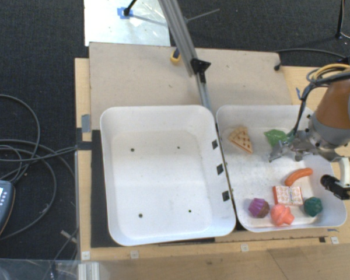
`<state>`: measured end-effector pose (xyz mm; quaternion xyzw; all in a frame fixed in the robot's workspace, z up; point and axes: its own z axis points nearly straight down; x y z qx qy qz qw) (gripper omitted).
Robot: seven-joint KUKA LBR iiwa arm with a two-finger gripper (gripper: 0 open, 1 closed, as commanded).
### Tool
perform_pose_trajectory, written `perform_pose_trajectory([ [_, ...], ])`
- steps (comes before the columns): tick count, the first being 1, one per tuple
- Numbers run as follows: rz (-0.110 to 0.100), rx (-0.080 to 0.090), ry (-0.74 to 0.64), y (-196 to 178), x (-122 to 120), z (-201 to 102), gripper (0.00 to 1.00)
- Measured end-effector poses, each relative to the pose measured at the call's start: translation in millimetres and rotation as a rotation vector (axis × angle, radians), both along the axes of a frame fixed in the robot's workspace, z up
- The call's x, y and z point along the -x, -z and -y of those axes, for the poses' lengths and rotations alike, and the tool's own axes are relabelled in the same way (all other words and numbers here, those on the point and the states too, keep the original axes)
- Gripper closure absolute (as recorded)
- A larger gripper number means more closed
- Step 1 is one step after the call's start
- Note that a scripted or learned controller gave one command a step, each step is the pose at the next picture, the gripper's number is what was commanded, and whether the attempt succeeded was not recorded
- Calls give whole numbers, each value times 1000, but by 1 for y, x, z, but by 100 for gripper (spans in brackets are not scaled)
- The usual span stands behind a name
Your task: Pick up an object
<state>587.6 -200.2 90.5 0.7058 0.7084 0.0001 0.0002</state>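
The right bin (245, 174) holds several small objects. A tan waffle-like wedge (241, 139) lies at its far left and a green piece (273, 136) sits beside it. Toward the near side are an orange sausage (298, 176), a red-and-white box (287, 195), a purple piece (258, 207), an orange-red piece (282, 214) and a dark green piece (312, 206). My gripper (276, 152) reaches in from the right, low over the bin floor. It is just in front of the green piece and partly overlaps its near edge. No object is visibly held.
The left bin (157, 174) stands beside the right one, with a black-tabbed divider edge (219, 168) between them. A grey pole (184, 34) slants down to the bins' far junction. The arm's orange band (337, 107) hangs over the right bin's far right corner.
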Motion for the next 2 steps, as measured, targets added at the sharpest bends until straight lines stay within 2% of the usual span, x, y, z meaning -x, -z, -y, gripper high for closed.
perform_pose_trajectory([
  [1, 4, 1, -1, -12, -1, 0, 100],
  [2, 7, 3, 1, -67, -9, 10, 100],
])
